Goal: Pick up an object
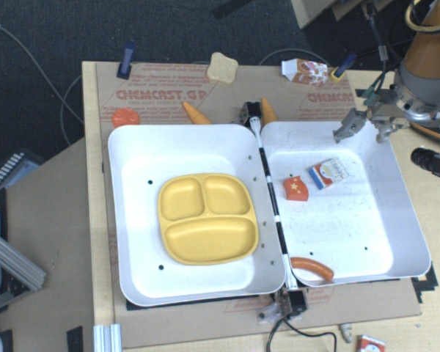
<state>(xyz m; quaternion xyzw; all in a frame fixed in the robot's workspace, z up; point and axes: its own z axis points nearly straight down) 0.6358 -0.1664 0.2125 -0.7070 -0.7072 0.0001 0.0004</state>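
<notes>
Grey gripper, fingers spread apart and empty, above the right bin's far edge. Small carton lies nearer the bin's middle, leftward; long axis slanting. Red piece just beyond it.

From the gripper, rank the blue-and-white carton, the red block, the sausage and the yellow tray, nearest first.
Measured from the gripper at the right bin's far edge:
1. Blue-and-white carton, right bin, just below the gripper.
2. Red block, left of the carton.
3. Sausage, right bin's near left corner.
4. Yellow tray, left bin.
</notes>
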